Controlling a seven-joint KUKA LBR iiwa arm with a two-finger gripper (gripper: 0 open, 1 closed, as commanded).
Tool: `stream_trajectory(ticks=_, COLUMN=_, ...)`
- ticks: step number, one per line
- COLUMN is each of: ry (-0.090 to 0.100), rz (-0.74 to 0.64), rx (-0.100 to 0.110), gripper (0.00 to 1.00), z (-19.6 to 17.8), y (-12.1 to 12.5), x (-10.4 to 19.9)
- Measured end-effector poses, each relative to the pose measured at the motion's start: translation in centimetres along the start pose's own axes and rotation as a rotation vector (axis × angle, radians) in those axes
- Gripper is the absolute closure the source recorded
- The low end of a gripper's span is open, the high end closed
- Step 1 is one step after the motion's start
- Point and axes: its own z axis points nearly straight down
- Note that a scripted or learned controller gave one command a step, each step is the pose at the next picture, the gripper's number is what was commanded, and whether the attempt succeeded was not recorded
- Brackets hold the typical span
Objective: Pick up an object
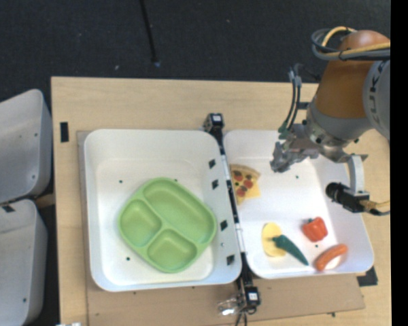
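On my screen the left bin [95,182] carries a green divided plate [166,224], which I leave alone. Across the divider, the right bin [299,267] holds the candidates: a pizza slice toy [245,181] close to the divider, a yellow piece [272,240] with a dark green pepper-like thing [290,248] lying across it, a red pepper toy [315,229] just beside them, and a sausage-like piece [330,257] near the front right corner. The pincer [283,156] hangs over the back of that bin, near the pizza slice but apart from it. I cannot tell from this angle how it is set, and I see nothing carried in it. I judge the pizza slice the nearest target, though it lies flat and hugs the wall. For a clean pick I would centre over one lone item, such as the red pepper, and descend straight, staying away from the overlapping yellow and green pair.
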Motion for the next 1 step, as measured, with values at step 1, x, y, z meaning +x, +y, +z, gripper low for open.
stream_trajectory(ticks=1, ry=0.002, rz=-0.002, rx=-0.002, gripper=1.0, z=-1.13, y=-1.84, x=5.38)
